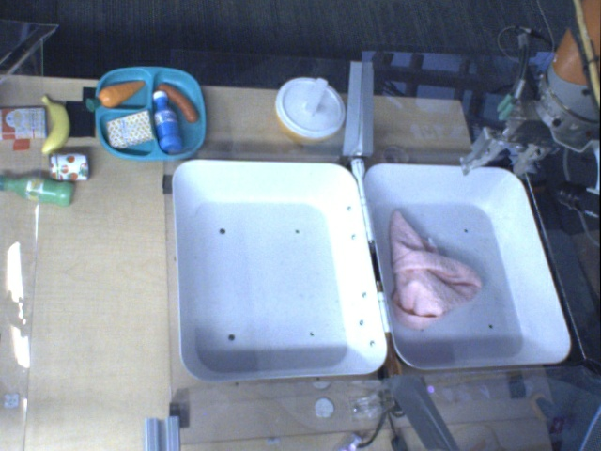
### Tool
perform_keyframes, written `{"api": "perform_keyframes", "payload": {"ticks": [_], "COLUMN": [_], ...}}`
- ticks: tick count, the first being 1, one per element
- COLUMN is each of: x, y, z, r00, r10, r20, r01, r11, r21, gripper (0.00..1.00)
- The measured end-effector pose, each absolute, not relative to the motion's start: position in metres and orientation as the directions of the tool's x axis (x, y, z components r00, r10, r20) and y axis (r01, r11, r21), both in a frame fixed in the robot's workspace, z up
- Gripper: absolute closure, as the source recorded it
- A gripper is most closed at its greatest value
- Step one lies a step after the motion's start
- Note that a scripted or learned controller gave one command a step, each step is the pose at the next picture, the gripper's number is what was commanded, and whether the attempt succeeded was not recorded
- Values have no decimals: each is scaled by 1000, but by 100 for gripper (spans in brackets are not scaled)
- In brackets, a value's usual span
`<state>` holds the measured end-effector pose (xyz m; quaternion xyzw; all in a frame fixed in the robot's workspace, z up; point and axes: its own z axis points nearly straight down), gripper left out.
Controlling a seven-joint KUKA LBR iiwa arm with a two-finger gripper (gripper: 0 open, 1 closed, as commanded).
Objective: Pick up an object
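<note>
My gripper (498, 153) hung over the right bin's (540, 252) far rim, too blurred to make out clearly. The pink cloth (427, 275) lay crumpled inside.

1. The arm (575, 73) runs off the right edge, so just its orange band and wrist show.
2. The gripper (496, 150) is small and blurred; I can't make out how its fingers stand.
3. The carton (21, 125) at far left is clipped by the edge, its label unreadable.
4. The small can (69, 166) has print too tiny to read.
</note>
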<state>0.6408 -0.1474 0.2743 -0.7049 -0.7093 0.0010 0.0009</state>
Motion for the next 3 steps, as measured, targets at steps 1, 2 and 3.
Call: {"api": "perform_keyframes", "payload": {"ticks": [1, 2, 3], "x": [622, 599, 641], "y": [-124, -104, -91], "z": [191, 94, 89], "r00": [3, -200, -257], "r10": [1000, 980, 966], "r20": [0, 0, -4], "r01": [1000, 980, 966], "r11": [-3, 200, 257], "r21": [-4, 4, 13], "gripper": [0, 0, 0]}}
